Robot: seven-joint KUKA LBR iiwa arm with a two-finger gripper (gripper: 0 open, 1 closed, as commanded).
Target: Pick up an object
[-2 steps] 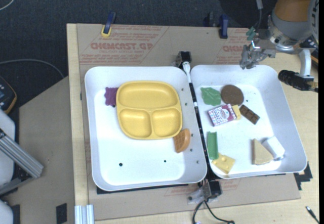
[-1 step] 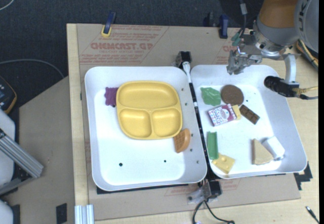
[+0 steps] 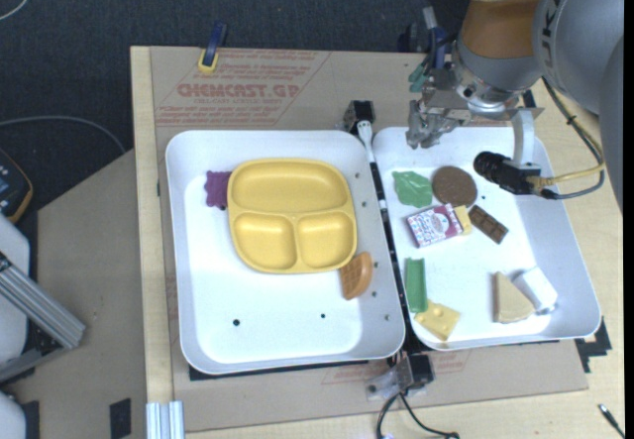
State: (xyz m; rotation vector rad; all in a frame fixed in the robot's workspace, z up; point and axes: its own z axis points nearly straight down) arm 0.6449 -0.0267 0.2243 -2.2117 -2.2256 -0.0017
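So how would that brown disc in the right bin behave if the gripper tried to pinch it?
The brown disc lies flat, so the fingers would probably struggle to get under its thin edge. It looks smooth and may slide toward the green piece beside it. Stood on edge, it could roll.

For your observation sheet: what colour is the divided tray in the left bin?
Yellow. The divided tray shows best in the camera view.
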